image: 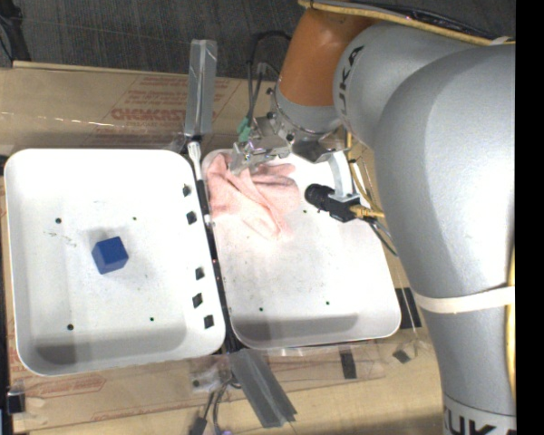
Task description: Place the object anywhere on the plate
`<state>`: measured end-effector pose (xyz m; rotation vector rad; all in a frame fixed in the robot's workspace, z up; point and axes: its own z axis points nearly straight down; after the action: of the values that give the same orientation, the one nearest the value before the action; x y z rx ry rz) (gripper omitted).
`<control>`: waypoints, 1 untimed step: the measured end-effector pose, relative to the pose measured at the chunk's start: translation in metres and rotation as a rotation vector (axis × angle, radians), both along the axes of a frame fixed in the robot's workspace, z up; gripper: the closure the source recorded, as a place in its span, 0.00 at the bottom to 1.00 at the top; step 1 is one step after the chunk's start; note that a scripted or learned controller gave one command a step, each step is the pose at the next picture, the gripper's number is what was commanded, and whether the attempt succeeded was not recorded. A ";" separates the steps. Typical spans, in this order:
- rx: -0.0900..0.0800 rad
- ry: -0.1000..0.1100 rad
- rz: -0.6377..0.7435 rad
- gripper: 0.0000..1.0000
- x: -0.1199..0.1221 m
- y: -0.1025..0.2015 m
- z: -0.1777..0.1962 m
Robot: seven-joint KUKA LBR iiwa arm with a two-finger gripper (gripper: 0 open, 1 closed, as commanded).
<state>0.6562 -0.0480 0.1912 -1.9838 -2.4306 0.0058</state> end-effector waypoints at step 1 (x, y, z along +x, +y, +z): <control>0.000 -0.003 0.007 1.00 0.000 0.000 0.041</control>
<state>0.6564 -0.0477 0.2318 -1.9765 -2.4394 0.0022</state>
